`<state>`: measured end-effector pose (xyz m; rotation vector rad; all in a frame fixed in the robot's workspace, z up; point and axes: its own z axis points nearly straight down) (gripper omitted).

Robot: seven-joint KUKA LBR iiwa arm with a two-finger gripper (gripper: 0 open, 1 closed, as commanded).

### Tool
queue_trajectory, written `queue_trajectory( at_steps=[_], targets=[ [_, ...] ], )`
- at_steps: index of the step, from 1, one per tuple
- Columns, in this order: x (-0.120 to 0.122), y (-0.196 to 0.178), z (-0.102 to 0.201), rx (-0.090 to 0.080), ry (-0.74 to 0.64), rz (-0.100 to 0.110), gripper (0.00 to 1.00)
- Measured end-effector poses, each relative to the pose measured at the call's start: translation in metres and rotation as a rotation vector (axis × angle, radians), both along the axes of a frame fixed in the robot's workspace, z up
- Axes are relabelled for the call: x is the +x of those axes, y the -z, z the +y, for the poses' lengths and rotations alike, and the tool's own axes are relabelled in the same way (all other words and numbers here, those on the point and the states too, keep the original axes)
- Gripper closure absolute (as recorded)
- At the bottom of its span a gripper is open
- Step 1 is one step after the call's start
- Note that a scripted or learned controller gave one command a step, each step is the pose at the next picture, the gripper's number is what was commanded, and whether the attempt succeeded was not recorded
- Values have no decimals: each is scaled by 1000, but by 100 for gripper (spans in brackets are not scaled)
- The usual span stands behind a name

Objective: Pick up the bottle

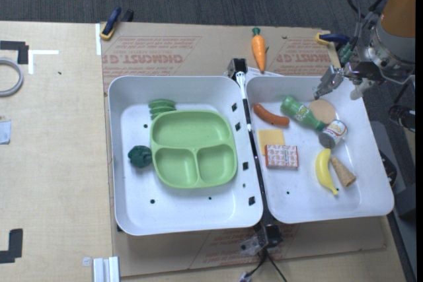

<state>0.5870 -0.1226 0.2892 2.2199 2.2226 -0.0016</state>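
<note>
The left bin (125, 208), well away from the fingers, holds a green divided tray (193, 148), a flat green piece (161, 105) and a dark green broccoli (139, 156). The right bin (370, 201), under the gripper (342, 83), holds the bottle (301, 112), lying just below and left of the fingers, which stand apart and hold nothing. Also there: a banana (323, 172), sausage (271, 115), can (334, 133) and cone (343, 172).

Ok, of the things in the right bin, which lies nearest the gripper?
The green bottle, lying on its side at the bin's far end, just below-left of the gripper. The hot dog, can and banana lie farther off.
</note>
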Motion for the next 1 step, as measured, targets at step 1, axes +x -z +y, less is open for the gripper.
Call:
queue_trajectory(
  at_steps=[1],
  targets=[
    [0,-9,0,-1,-1,0,100]
  ],
)
